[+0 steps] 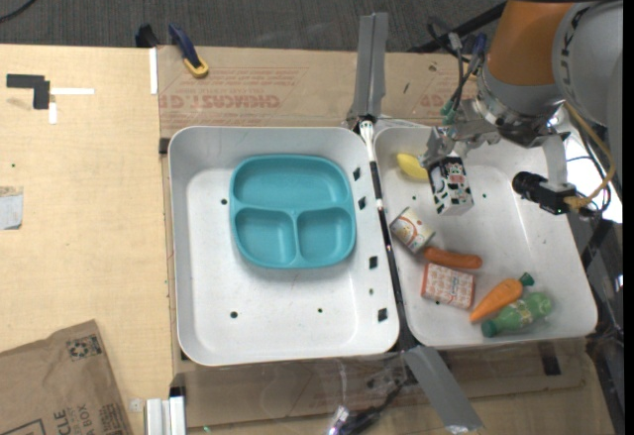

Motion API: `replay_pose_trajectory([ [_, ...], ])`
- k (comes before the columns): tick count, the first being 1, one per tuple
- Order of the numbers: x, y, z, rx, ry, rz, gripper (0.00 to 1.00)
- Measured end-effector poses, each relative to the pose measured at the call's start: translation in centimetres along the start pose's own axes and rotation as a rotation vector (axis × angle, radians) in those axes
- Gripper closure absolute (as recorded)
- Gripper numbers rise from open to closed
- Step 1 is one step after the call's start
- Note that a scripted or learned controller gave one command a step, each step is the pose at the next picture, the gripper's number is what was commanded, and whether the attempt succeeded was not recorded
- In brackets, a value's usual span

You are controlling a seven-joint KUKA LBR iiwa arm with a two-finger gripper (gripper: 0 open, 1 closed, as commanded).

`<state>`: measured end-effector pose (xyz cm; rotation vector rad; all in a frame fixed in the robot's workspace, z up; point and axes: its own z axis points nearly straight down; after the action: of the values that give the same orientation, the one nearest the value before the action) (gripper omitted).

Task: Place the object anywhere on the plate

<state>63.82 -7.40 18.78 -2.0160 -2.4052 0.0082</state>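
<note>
A cardboard-covered bench [79,225] carries two white bins side by side. The left bin [198,314] holds a teal plate [293,210] with three compartments, near its far edge. In the right bin [555,255], the gripper [451,183] hangs over the far left corner; whether it is clenched or released cannot be told. A yellow banana [410,163] lies just beside it, toward the left wall. Nearer the front lie a can [410,229], a sausage [454,258], a small box [448,285], a carrot [497,295] and a green bottle [519,316].
</note>
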Motion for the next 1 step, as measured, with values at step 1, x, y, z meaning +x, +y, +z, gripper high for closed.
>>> replay_pose_trajectory([
  [1,9.45,-0.05,-0.43,0.001,0.0,-0.018,1.0],
])
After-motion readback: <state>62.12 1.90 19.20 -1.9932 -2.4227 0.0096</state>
